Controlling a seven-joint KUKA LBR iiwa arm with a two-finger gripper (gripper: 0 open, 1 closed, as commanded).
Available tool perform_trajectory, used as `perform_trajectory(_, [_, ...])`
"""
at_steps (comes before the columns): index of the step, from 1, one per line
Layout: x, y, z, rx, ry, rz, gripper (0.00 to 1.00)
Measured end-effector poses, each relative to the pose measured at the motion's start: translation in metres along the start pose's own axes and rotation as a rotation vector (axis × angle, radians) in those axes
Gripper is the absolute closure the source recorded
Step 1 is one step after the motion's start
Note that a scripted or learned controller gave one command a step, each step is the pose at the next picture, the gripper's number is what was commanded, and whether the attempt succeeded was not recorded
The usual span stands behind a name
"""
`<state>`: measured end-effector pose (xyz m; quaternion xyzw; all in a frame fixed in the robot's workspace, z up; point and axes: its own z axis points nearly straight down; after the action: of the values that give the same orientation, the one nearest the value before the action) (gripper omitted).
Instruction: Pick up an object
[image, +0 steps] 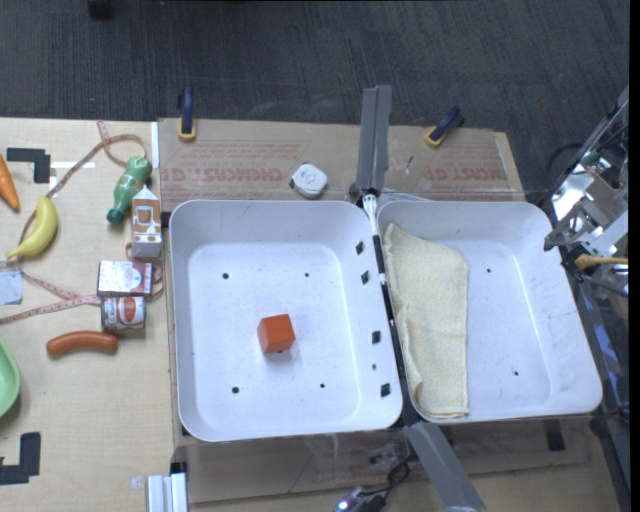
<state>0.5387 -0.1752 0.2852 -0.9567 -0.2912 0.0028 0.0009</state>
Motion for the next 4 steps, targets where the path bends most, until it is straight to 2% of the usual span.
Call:
perform_trajectory(1, [-0.017, 0.045, -0.001, -0.001, 0.001, 0.387, 0.00])
perform_trajectory(2, [0.019, -0.013, 0.148, 0.001, 0.001, 0.260, 0.00])
perform_trajectory(3, [0.005, 0.060, 0.065, -0.001, 0.003, 0.387, 0.00])
perform_trajectory(4, [-0.035, -0.027, 0.159, 0.002, 0.001, 0.333, 0.00])
